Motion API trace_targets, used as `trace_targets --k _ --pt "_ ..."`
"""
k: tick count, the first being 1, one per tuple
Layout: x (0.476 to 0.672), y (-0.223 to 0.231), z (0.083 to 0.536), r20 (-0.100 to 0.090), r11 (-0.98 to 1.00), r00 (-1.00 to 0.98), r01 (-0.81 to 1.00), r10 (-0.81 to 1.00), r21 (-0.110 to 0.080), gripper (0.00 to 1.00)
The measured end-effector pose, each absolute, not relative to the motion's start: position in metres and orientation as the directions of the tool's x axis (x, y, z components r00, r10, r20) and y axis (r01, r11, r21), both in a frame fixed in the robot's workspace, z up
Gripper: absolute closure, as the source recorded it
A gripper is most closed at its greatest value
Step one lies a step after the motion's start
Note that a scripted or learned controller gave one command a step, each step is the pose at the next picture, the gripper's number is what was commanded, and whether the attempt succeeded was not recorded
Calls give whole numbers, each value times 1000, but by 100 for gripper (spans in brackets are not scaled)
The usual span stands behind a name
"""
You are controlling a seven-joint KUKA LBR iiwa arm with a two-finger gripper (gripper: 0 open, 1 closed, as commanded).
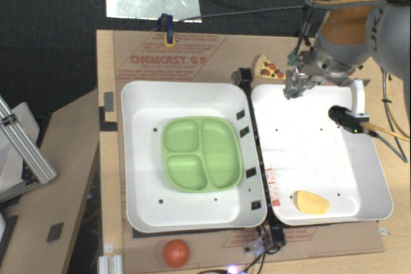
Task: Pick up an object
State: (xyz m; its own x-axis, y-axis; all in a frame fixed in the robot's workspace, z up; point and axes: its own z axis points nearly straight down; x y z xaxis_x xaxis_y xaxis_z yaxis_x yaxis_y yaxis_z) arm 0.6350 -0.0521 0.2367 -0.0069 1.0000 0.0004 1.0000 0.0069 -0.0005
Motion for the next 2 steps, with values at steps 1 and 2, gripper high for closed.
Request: trace_targets --k 1,2 --pt "613 -13 241 1 8 -8 1000 1000 0 100" --pt "585 34 246 2 9 -9 1000 1000 -1 100"
